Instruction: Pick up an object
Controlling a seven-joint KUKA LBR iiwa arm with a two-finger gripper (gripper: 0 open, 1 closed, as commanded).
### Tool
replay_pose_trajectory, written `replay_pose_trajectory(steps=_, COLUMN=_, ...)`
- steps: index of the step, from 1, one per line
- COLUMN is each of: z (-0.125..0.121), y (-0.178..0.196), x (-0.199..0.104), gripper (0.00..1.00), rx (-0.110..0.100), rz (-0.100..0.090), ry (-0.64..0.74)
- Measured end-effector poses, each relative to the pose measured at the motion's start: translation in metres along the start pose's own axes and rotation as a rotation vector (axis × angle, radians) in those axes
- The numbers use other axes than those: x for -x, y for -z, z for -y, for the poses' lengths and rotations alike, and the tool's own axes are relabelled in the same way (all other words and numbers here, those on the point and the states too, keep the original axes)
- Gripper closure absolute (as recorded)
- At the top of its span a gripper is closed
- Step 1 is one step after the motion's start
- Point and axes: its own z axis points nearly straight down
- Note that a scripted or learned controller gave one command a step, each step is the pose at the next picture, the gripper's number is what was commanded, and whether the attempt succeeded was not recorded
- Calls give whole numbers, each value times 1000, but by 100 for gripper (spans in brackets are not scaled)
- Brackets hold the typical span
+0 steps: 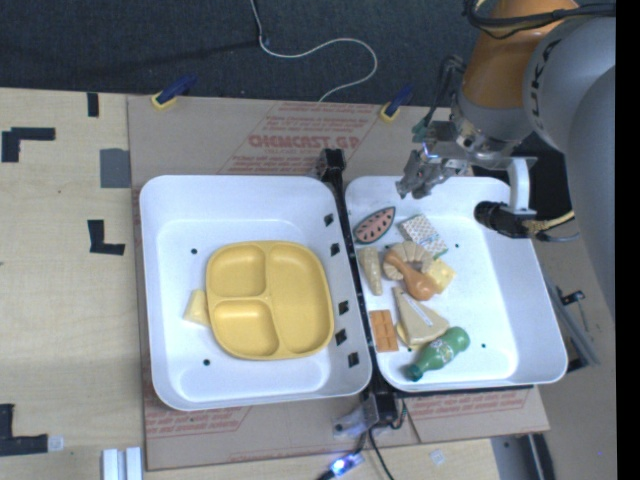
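Note:
My gripper (pixel 418 181) hangs over the far left corner of the right bin (pixel 500 268), above the bin floor and apart from the objects. Nothing shows between its fingers. Below it lie a brown oval piece (pixel 374 224), a checkered packet (pixel 422 234), an orange drumstick-like toy (pixel 414 274), pale wedge pieces (pixel 418 318), an orange block (pixel 383 330) and a green bottle (pixel 438 353) at the near edge.
The left bin (pixel 170 268) holds a yellow divided plate (pixel 270 299) with a pale yellow piece (pixel 195 308) tucked at its left. A black clip (pixel 331 162) sits on the rim between the bins. A white cable (pixel 310 48) trails behind.

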Motion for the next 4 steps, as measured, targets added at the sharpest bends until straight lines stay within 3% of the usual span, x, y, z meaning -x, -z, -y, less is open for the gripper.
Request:
replay_pose_trajectory(steps=1, z=1, y=-10, x=-54, gripper=100, rx=-1, rz=0, ry=1)
replay_pose_trajectory(steps=2, z=3, y=13, x=-98, gripper=100, rx=3, rz=-1, ry=1)
replay_pose_trajectory(steps=3, z=0, y=-6, x=-84, gripper=100, rx=-2, rz=3, ry=-5)
replay_pose_trajectory(steps=4, z=-1, y=13, x=-93, gripper=100, rx=2, rz=1, ry=-3)
